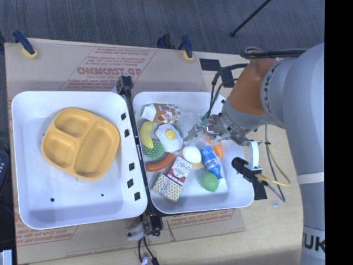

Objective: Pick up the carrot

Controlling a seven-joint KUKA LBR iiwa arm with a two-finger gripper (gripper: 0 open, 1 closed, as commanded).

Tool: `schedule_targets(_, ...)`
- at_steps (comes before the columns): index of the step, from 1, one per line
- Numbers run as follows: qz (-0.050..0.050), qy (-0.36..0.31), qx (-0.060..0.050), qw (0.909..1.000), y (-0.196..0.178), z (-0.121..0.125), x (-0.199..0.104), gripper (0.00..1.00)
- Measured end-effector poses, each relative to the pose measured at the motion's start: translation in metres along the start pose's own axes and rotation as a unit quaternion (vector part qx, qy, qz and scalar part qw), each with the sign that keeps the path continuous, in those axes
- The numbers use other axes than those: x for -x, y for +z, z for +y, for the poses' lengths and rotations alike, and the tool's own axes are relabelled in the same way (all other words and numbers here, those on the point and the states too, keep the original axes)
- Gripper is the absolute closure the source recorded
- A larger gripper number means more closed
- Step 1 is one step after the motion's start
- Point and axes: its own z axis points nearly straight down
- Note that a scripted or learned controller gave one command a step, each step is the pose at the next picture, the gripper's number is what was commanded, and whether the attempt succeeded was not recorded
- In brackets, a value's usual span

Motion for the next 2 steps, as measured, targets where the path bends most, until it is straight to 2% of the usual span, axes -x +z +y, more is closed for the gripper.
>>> schedule_targets(1, 0.000, -0.002, 0.001, 1.0000, -0.012, 0.002, 0.000, 1.00)
schedule_targets(2, 0.000, 0.118, 0.003, 0.9930, -0.114, -0.065, -0.015, 1.00)
